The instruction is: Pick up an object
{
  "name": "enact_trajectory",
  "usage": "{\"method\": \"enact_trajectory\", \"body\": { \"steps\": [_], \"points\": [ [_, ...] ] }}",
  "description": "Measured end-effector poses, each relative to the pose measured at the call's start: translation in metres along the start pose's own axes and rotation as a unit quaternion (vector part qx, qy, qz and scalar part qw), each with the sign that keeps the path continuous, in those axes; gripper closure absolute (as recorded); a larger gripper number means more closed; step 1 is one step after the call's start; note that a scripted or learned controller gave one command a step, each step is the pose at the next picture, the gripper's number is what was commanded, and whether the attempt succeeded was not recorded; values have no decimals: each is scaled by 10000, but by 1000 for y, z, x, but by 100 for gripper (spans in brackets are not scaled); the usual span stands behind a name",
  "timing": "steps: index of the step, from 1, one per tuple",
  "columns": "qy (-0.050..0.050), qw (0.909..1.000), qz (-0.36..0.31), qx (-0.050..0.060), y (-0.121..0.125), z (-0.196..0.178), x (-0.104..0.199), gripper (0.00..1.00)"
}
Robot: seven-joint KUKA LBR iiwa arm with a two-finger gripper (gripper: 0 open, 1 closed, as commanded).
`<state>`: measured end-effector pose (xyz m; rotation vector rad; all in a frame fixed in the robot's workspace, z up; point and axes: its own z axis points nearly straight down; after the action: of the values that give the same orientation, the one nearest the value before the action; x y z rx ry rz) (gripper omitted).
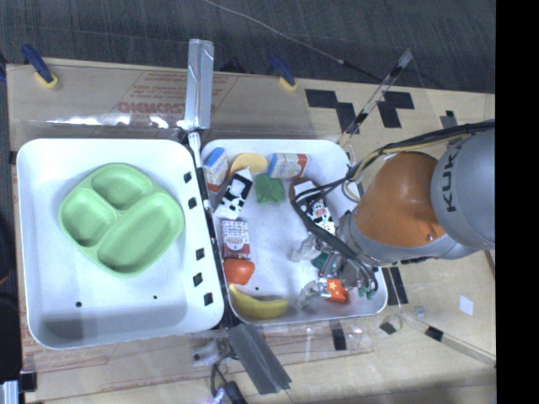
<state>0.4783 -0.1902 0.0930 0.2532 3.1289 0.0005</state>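
The right bin [278, 230] holds several small items: a yellow banana [258, 306] at its near edge, a red tomato-like piece [239, 270], a ketchup packet [235, 237], a black-and-white box [237, 193], a green piece [270, 188], a yellow item [248, 163] and a small carton [288, 166]. My gripper [324, 276] hangs low over the bin's near right corner. A small orange object [337, 290] lies right by its fingertips; whether it sits between them is unclear. The orange wrist band [400, 200] covers the bin's right side.
The left bin [50, 301] carries a green divided plate [122, 217]. A metal divider bar [200, 82] rises between the bins at the far side. Black cables [307, 200] loop over the right bin near the wrist.
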Motion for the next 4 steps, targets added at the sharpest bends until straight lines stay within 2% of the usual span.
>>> {"method": "enact_trajectory", "body": {
  "steps": [1,2,3,4],
  "points": [
    [30,9946,1039,-4,65,2,12,0],
    [8,9963,854,4,80,1,-128,0],
    [0,9966,-827,3,7,0,-119,0],
    [-5,9980,-634,2,-9,0,-60,0]
  ]
}}
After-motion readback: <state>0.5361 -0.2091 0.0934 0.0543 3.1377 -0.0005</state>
